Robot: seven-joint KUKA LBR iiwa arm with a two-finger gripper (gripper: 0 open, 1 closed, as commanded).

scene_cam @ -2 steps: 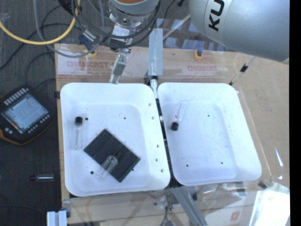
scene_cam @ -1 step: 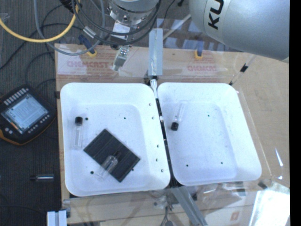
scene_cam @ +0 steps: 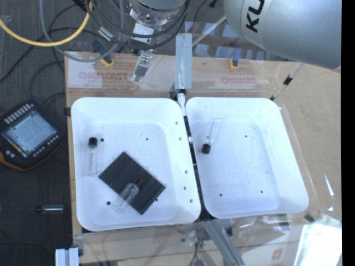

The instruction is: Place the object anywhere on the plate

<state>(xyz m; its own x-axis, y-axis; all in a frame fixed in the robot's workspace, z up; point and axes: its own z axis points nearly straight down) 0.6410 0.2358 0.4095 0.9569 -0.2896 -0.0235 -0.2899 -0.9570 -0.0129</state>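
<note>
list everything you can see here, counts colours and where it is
white bins: 2, white, side by side on the bench, left and right
plate: 1, black, square, lying flat in the left bin
vials: 3, clear; one with a black cap left of the plate, one lying partly on the plate, one with a black cap in the right bin
pendant: 1, dark with a grey screen, left of the bins
cable: 1, yellow, top left
arm: 1, grey, top right
hand: 1, metallic, above the left bin's far edge

vial (scene_cam: 127, 195) on plate (scene_cam: 132, 182), left bin (scene_cam: 83, 115)
</note>
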